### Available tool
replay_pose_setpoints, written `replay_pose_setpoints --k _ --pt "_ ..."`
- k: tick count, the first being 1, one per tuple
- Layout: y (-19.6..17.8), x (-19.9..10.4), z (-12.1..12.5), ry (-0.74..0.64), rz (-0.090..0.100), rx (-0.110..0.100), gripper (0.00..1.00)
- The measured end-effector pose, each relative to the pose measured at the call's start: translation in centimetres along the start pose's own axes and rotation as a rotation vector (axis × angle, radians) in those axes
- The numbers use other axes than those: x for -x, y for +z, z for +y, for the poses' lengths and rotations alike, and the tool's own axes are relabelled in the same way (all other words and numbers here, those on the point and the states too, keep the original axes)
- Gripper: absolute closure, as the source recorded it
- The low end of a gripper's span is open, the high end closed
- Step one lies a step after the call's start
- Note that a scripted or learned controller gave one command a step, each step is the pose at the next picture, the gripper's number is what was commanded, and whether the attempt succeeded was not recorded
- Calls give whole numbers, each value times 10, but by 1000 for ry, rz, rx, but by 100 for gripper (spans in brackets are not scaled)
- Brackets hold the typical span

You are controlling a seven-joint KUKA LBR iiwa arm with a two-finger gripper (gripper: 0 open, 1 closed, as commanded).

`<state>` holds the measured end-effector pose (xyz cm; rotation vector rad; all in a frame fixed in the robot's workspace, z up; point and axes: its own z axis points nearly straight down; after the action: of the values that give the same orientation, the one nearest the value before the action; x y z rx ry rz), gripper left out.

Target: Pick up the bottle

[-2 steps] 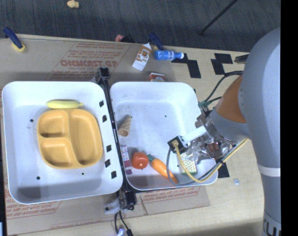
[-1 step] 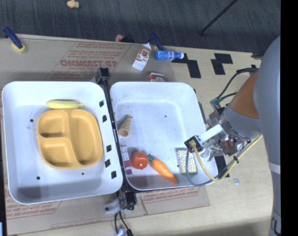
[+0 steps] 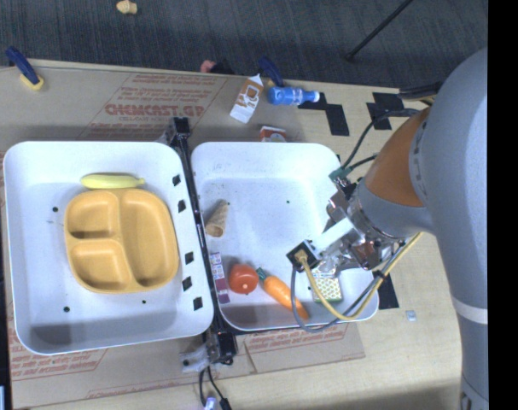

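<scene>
Blue bottle lies on its side on the worktop, beyond the far rim of the right bin, outside both bins. I see the claw low in that bin's near right corner, well apart from the bottle; I cannot tell its opening. A carrot and tomato lie just left of it. The left bin holds a yellow tray and banana.
</scene>
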<state>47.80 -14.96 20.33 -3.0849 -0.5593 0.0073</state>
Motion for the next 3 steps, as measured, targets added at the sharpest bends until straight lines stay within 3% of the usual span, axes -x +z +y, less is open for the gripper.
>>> replay_pose_setpoints --k 1,2,3 --pt "-3 24 57 -26 1 3 100" --pt "6 23 56 -201 0 0 100" --pt "9 23 56 107 1 2 100"
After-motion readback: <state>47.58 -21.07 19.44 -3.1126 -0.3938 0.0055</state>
